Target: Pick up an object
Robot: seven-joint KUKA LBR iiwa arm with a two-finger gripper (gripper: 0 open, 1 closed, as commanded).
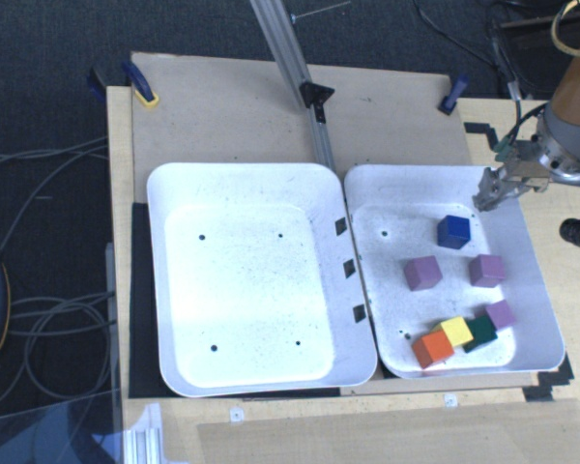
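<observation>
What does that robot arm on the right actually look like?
The arm is a rounded grey body with an orange band above its wrist. It narrows to a small metallic grey gripper. Thin dark cables run beside the wrist.

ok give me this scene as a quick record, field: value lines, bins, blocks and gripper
left bin: white, no blocks in it
right bin: white, holds all the blocks
blue block: nearest the gripper, apart from it
purple blocks: three
front cluster: orange block, yellow block, green block, packed side by side
gripper: over the right bin's far right corner, holding nothing visible
task state: no block picked up yet
</observation>
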